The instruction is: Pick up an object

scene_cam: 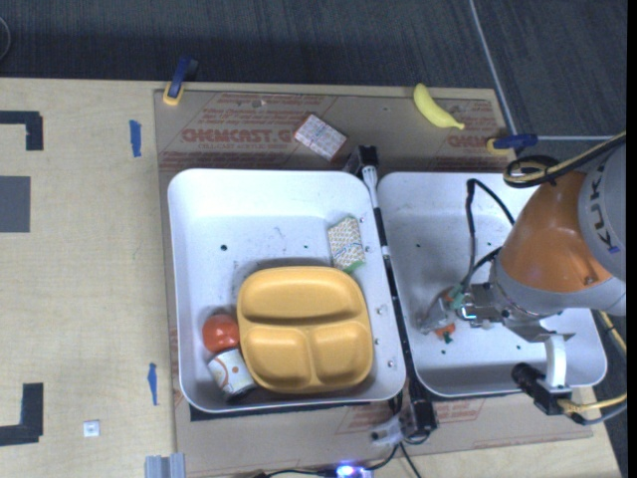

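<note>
My gripper (pixel 445 319) hangs low in the right bin (pixel 428 217), near the middle of its floor, under the grey and orange wrist (pixel 552 257). A tiny orange and green item (pixel 445 334) lies on the floor right beneath it; whether it is gripped is unclear. The left bin (pixel 199 202) holds a yellow divided tray (pixel 304 327), a red-orange ball (pixel 220 332), a small white and orange can (pixel 231 370) and a patterned packet (pixel 345 241).
Behind the bins, a yellow banana (pixel 436 108) and a small checked packet (pixel 319 135) rest on the cardboard. Blue clamps (pixel 179 78) sit at the cardboard's back corners. Black cables (pixel 478 212) trail over the right bin.
</note>
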Tool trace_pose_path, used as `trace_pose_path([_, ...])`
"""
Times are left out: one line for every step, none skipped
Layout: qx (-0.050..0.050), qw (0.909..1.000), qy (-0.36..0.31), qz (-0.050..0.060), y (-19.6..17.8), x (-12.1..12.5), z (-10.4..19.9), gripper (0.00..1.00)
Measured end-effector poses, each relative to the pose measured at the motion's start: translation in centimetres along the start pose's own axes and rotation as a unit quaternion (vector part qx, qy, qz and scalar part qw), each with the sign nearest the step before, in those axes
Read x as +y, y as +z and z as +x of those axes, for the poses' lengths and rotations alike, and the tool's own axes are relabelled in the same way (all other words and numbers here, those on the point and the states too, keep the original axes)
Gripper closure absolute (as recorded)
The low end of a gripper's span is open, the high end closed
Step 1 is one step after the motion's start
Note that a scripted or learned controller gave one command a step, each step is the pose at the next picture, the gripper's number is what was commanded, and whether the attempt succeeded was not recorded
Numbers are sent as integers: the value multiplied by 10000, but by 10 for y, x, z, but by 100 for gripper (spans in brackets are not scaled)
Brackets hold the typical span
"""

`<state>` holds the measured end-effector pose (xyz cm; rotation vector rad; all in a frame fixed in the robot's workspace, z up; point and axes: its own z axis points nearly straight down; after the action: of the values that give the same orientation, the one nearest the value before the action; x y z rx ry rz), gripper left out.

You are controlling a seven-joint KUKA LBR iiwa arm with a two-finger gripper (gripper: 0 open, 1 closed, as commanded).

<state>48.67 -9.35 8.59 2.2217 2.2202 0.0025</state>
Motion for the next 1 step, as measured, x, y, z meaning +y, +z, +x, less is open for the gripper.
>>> trace_pose_path([-4, 10000, 1, -27, -10, 2, 0, 100])
